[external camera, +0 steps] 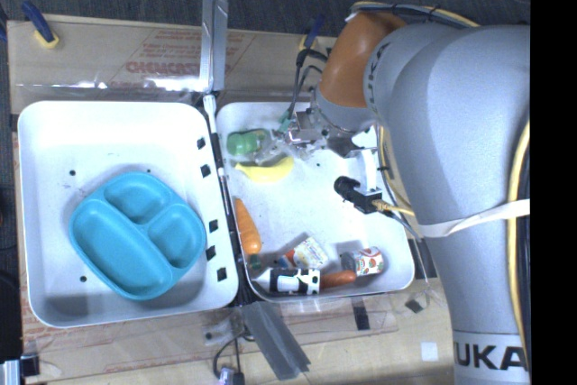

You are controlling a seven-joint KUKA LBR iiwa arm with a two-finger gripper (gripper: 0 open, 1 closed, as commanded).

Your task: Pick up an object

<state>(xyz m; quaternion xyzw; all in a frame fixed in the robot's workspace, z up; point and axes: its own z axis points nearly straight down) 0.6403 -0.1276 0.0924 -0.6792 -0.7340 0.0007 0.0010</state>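
My gripper [285, 142] is low over the far left part of the right bin [311, 198]. It sits right beside a green object [245, 142] and just above a yellow banana-like piece [269, 170]. The metal tip reaches the green object's right end, and I cannot make out whether anything is held. An orange carrot [248, 228] lies along the bin's left wall. At the near edge lie a small printed packet [309, 250], a black-and-white item [297, 281], a reddish stick [339, 279] and a small can [369, 262].
The left bin [54, 140] holds a blue divided plate [137, 233]. The grey arm [451, 149] covers the right side of the right bin. A metal divider [214, 41] stands between the bins at the far side.
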